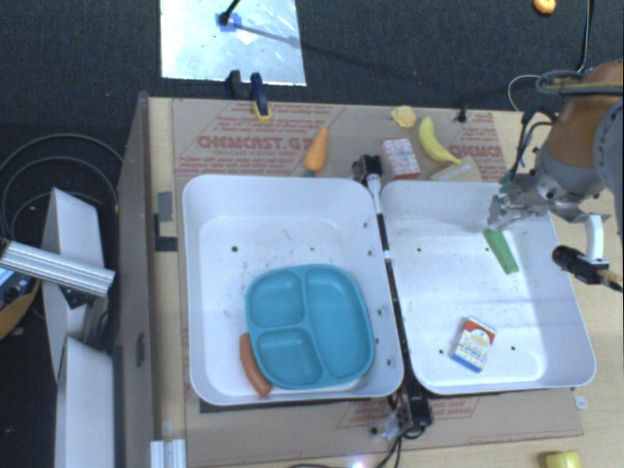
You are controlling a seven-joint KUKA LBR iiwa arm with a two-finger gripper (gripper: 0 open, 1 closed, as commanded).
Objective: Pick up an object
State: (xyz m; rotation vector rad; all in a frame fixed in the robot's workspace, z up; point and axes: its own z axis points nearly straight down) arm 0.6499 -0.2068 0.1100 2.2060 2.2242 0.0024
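In the right bin [546, 369] a green stick [502, 252] lies slanted near the far right side. My gripper [509, 213] hangs right over the stick's upper end and looks to be touching or nearly touching it. A small orange, white and blue box [474, 343] rests nearer the front of the same bin. The left bin [210, 222] holds a blue divided plate [309, 326], with an orange sausage [253, 364] beside the plate's front left edge.
Behind the bins on the cardboard lie a carrot [316, 149], a small pink box [400, 157], a banana [434, 142] and a yellow piece [403, 116]. A black tool [368, 169] sits at the far end of the ridge between the bins. Cables run beside the arm at right.
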